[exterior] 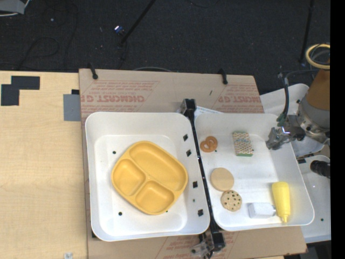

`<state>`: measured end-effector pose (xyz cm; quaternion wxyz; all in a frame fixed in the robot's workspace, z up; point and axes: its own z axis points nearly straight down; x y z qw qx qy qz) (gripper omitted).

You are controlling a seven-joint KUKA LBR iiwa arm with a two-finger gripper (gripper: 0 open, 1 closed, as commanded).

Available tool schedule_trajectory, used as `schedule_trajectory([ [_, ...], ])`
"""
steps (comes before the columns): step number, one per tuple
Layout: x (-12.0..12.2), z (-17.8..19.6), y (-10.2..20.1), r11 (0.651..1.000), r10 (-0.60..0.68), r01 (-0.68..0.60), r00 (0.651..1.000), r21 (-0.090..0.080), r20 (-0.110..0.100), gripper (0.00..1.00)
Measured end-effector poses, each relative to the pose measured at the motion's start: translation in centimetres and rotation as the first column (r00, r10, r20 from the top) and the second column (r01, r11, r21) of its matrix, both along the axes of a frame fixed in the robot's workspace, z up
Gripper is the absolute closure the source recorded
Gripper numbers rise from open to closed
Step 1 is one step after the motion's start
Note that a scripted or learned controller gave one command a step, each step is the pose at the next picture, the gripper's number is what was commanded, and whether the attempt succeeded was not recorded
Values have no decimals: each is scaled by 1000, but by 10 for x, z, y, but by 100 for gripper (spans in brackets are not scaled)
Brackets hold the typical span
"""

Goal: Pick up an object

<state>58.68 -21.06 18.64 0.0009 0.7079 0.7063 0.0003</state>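
Observation:
The right bin holds several small items. A brown pretzel lies at its upper left, and a patterned rectangular sponge sits beside it. A plain tan cookie and a chocolate-chip cookie lie near the bin's left wall. A yellow mustard bottle lies at the lower right, with a small white block just left of it. My gripper hangs over the bin's upper right edge, to the right of the sponge and apart from every item. Nothing shows in its grasp.
The left bin holds a yellow three-compartment plate. A black divider separates the bins. The grey and orange arm comes in from the right over white bench hardware. Cardboard lies under both bins.

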Motion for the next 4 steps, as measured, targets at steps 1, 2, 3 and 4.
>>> schedule_trajectory([
  [1, 1, 49, -1, 1000, 4, -4, 1000, 0, 1, 100],
  [2, -3, 45, 60, 1000, 7, -7, 1000, 3, -5, 100],
  [3, 9, 45, 106, 1000, 7, -7, 1000, 3, -4, 100],
  [4, 8, 52, 165, 1000, 8, -8, 1000, 3, -5, 100],
])
